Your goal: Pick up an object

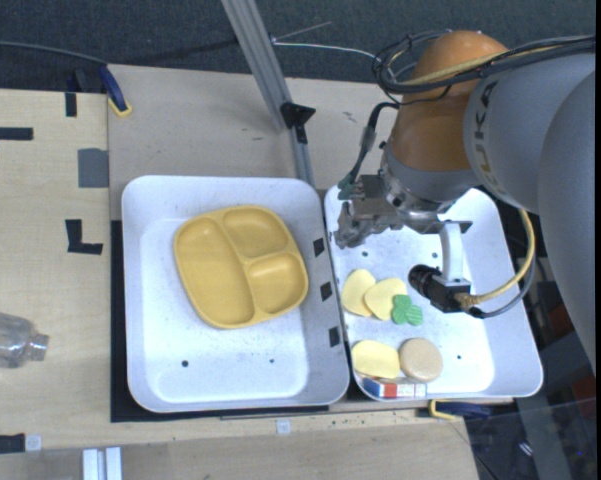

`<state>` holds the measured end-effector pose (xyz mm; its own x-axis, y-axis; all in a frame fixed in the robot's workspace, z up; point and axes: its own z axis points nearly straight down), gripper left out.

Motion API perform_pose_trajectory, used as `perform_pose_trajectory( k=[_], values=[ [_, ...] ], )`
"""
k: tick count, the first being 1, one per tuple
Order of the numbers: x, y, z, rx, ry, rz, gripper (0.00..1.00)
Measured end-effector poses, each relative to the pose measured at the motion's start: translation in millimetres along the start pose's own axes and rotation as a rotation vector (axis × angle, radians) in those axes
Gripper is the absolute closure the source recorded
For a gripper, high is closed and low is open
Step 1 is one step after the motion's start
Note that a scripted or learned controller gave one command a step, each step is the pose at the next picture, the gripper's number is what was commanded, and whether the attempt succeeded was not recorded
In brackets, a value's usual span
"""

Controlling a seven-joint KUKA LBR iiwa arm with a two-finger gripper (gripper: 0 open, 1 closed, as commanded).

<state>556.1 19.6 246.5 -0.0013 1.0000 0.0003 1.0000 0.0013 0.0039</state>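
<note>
Seemingly low, pincer (352, 226) over right bin (500, 358) — yellow pieces (375, 296) nearby.

Bench (180, 133): pale wood-tone top, evenly lit, no hard shadows. Dark tape marks (8, 140) sit along the left part of the surface, with a grey square patch (93, 166) just beside them. Beyond the bench's far edge, dark speckled carpet floor (130, 13). A black cable (40, 53) runs along that edge, ending near a blue-and-yellow clip (116, 92). A ribbed metal post (255, 43) slants down from the top of the view onto the bench, with a black bracket (297, 115) partway along it. A clear plastic bottle (8, 338) lies on its side at the left edge.
</note>
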Motion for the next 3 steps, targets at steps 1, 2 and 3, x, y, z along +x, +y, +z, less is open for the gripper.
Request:
perform_pose_trajectory(
  k=[1,2,3],
  values=[
    [3.5,-31.2,22.0,0.010,-0.001,0.002,1.00],
    [-9.5,-48.9,60.3,0.011,-0.001,0.002,1.00],
    [29.4,-40.1,58.4,0.007,0.001,-0.004,1.00]
  ],
)
